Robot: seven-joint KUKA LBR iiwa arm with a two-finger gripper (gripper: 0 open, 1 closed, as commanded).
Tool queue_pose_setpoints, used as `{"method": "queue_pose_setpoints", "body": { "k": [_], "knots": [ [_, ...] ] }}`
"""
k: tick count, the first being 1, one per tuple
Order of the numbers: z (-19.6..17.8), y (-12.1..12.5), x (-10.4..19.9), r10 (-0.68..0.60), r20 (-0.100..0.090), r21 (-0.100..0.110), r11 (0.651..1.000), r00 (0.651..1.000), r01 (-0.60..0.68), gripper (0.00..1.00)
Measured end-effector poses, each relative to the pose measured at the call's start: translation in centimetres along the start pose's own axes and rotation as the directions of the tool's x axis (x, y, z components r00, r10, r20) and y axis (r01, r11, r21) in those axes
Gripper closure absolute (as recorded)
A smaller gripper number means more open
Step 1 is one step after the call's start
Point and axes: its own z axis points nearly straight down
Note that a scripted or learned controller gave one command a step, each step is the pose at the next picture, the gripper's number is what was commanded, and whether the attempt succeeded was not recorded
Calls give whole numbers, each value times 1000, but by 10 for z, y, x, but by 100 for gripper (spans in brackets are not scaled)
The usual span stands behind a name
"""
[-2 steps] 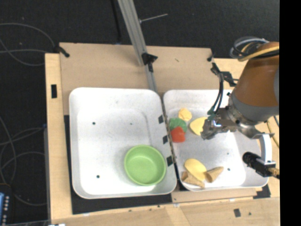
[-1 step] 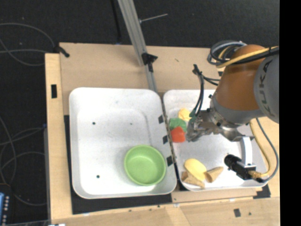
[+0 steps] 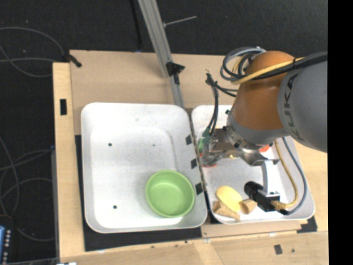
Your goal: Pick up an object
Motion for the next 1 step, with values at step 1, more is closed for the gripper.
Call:
{"method": "queue_pose_setpoints", "body": {
  "k": [1],
  "knots": [
    [-5,9,58,-2,0,1,1000,1000,2,100]
  ]
}}
